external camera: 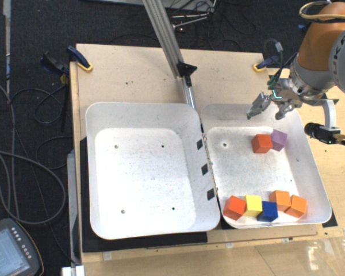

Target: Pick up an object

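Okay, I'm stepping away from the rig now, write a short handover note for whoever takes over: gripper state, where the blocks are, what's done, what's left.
Gripper: two fingers spread open, holding nothing, hovering over the far edge of the right white bin.
Blocks, all in that bin: orange cube touching a purple cube near the far end, closest to the gripper. Along the near wall, a cluster: orange block, yellow cube, blue cube, two more orange cubes.
Done: nothing lifted yet.
Left: descend, close on one block, lift. The orange and purple pair looks nearest.
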Available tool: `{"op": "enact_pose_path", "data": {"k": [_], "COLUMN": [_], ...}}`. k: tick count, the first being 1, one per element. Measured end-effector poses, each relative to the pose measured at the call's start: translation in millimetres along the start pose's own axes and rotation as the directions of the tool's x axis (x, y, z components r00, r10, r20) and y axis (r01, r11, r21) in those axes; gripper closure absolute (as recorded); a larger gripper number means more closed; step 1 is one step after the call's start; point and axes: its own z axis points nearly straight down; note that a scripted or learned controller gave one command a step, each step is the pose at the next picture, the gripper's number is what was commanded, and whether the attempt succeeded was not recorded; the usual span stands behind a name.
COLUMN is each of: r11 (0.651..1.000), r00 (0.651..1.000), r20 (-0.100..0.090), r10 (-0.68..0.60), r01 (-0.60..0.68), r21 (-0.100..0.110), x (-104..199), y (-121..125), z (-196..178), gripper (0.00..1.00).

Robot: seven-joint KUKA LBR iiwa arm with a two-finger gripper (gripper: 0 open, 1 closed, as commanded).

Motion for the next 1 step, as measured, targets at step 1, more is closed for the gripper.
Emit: {"op": "enact_pose_path", "data": {"k": [1], "r11": [1.0], "r00": [1.0], "r20": [0.002], "r10": [-0.002], "r01": [0.002], "r21": [-0.004], "x": [0.1], "y": [1.0], "z": [-3.5], "gripper": [0.0]}}
